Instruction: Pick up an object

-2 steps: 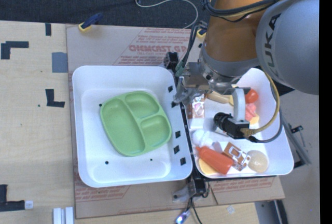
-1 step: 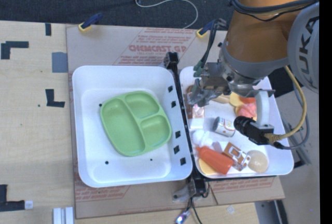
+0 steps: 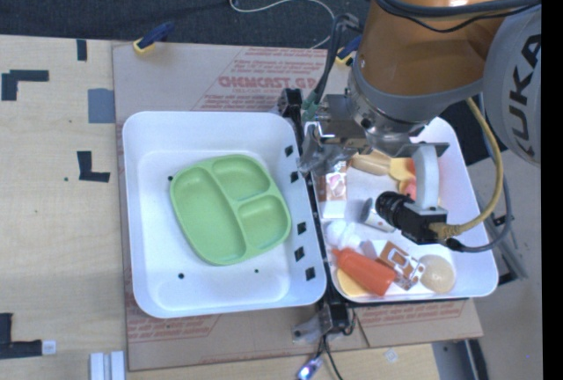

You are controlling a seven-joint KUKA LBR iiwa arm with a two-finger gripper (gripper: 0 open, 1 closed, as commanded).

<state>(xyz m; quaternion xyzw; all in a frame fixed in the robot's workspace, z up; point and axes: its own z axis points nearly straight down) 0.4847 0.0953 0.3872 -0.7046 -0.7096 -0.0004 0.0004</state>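
Two white bins sit side by side on a cardboard sheet (image 3: 220,79) laid over the table (image 3: 53,193), probably so that the arm can work either one from a single stance. The left bin (image 3: 141,193) holds one thing, a green plate (image 3: 230,209) with three compartments. It lies flat near the bin's middle, and its low, broad form would likely be hard to grasp from above. The right bin (image 3: 479,281) carries the clutter, so the arm is lowered over it, where there are more small things to pick from. The gripper (image 3: 321,148) hangs over that bin's upper left corner, close to the wall shared with the left bin. Whether it is released or clenched cannot be told, and nothing can be seen held in it. A small red-and-white packet (image 3: 336,186) lies just below it in the frame and appears to be the nearest candidate. One pale yellow piece (image 3: 374,164) lies to the right of the gripper, partly under the arm. Toward the lower edge lie one orange carrot-like toy (image 3: 362,271), one patterned packet (image 3: 400,262) and one round beige piece (image 3: 437,273), all packed close together. The arm hides part of this bin, so the count there may fall short.
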